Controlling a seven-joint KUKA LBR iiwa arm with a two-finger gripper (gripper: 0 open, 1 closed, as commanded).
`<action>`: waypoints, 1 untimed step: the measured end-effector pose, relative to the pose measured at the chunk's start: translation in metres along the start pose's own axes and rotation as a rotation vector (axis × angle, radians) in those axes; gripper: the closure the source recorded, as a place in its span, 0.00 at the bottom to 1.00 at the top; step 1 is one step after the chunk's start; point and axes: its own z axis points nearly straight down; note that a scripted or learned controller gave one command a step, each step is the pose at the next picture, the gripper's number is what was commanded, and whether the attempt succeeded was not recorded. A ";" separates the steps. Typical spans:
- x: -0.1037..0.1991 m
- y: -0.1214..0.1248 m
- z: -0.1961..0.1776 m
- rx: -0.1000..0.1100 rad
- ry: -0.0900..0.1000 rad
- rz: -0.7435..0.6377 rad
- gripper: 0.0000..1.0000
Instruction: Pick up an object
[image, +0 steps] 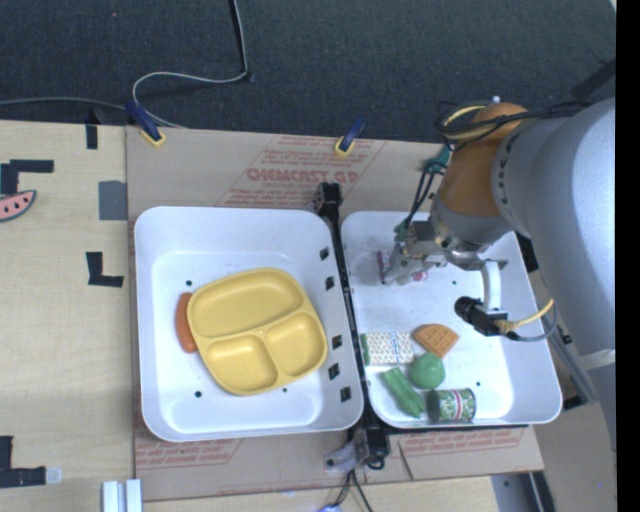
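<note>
Camera view: gripper (405, 266) low in the right bin (520, 400), finger state hidden.
Five items lie nearer the front, apart from it: packet (388, 347), wedge (436, 338), ball (427, 371), pod (403, 392), can (452, 405). One tray (258, 328) fills the left bin (160, 330).

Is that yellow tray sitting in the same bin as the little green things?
No, the yellow tray lies in the left bin.

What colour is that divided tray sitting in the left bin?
Yellow. The divided tray shows plainly in the camera view, lying in the left bin.
</note>
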 end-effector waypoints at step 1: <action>0.000 0.000 0.000 0.000 0.000 0.000 0.00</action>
